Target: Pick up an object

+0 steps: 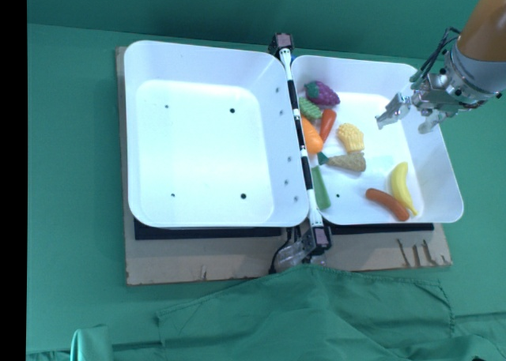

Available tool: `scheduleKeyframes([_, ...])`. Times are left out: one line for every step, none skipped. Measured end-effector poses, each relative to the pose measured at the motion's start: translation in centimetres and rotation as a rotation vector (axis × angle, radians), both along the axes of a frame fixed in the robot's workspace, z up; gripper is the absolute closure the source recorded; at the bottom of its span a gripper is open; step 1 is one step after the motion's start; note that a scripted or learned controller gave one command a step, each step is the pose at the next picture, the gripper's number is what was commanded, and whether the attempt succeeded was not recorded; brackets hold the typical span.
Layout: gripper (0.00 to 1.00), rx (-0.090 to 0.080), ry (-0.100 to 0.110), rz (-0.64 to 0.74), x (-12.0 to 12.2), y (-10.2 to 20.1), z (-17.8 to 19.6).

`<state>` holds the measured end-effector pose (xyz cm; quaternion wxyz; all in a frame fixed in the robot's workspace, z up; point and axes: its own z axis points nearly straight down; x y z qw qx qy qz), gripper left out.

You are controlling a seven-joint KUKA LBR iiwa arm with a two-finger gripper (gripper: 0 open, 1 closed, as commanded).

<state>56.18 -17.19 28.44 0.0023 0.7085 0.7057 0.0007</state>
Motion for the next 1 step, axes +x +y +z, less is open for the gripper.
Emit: scheduleKeyframes([0.0,0.0,0.0,0.0,0.0,0.0,0.0])
